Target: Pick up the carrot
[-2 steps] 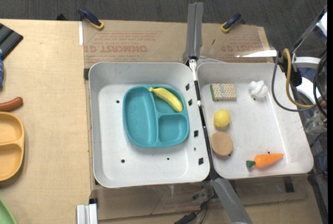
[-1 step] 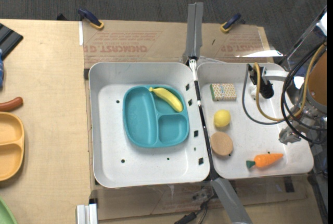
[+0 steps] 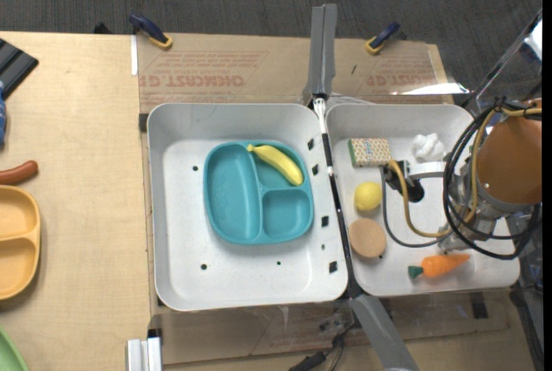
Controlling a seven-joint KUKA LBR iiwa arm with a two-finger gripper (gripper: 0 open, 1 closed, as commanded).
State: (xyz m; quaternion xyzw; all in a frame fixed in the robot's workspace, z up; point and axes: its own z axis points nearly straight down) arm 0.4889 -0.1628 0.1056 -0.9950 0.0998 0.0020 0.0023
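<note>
**In the right bin, a carrot beside the gripper**

Just beside the gripper (image 3: 455,233), on the smooth white plastic bin (image 3: 388,276) floor, lies the carrot (image 3: 442,266): tapered, glossy orange, with a green stub pointing away from the arm. Beyond it sit a round yellow lemon (image 3: 367,196) and a matte tan disc (image 3: 367,238). Whether the gripper is clenched or released cannot be told.

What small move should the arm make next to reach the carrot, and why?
Probably ease the arm a little toward the near wall of the right bin: the carrot lies there on its side, just past the wrist.
</note>
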